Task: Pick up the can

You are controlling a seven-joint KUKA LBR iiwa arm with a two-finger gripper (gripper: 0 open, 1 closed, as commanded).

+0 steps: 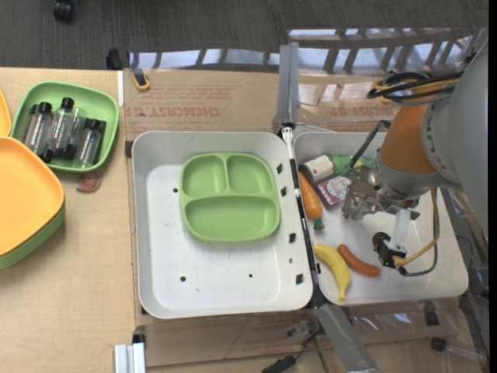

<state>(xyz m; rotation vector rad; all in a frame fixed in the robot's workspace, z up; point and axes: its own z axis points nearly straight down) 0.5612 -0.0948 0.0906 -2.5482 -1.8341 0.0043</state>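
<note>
In the right bin [446,282], the grey arm with its orange band reaches down and its gripper [359,203] sits low near the bin's middle. A small white cylinder with a green end, which may be the can [319,165], lies on its side at the bin's far left, up and left of the gripper and apart from it. A purple packet [335,189] lies between them, right beside the gripper. The arm's body hides whatever is directly under the gripper.
An orange carrot [311,197], a banana [335,267] and a red sausage-like piece [359,260] lie along the right bin's left and near side. The left bin [155,278] holds a green divided plate [230,196]. On the bench to the left stand a green tray of bottles [66,127] and orange plates [27,204].
</note>
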